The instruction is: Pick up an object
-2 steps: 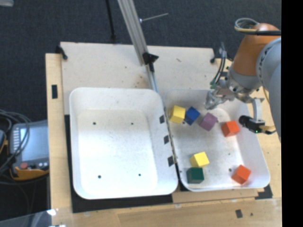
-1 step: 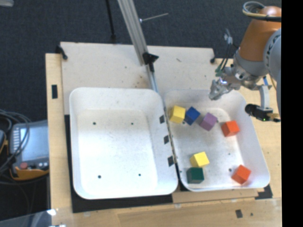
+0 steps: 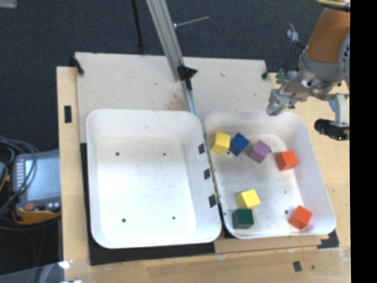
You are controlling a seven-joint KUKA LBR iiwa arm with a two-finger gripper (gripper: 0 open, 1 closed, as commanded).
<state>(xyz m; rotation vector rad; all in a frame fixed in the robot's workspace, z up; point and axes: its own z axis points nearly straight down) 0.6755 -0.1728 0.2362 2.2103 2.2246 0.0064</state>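
Observation:
The right bin [image 3: 313,158] holds several small cubes: a yellow cube [image 3: 221,142] touching a blue cube [image 3: 238,144], a purple cube [image 3: 259,151], an orange cube [image 3: 286,160], a second yellow cube [image 3: 248,198], a green cube [image 3: 242,218] and another orange cube [image 3: 300,217]. My gripper [image 3: 275,107] hangs above the bin's far rim, up and to the right of the purple cube. It carries no cube.
The left bin [image 3: 97,158] lies beside the right one. A slanted aluminium bar [image 3: 166,34] rises from the gap between the bins at the back. The bench edge runs along the front, and a small screen device [image 3: 35,181] sits off the bench at left.

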